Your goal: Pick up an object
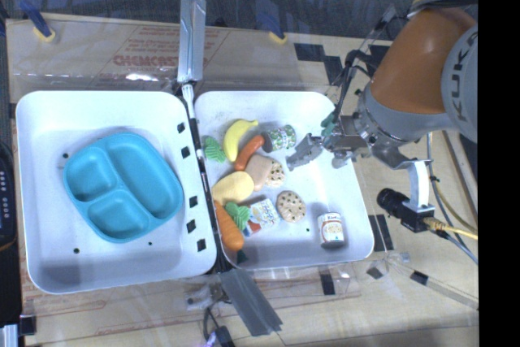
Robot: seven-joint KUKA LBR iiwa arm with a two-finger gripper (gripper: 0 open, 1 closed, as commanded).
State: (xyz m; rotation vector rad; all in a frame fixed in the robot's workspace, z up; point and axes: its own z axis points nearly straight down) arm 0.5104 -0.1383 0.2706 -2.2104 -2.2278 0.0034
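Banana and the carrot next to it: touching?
Touching. The camera view shows the banana overlapping the upper carrot along its right side, no bin floor visible between them.

I count two shallow white plastic bins (49, 256), one blue three-compartment plastic tray (122, 184), two orange toy carrots (229, 228), one yellow toy banana (236, 136) and two round speckled toy cookies (290, 206).

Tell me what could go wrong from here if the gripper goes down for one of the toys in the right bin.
1. The toys lie packed together: the banana, carrot and bread slice touch or overlap, so the gripper may catch two or knock neighbours aside.
2. The small jar stands upright and apart near the right bin front corner; a glancing touch could tip it.
3. The toys by the divider leave little room for fingers.
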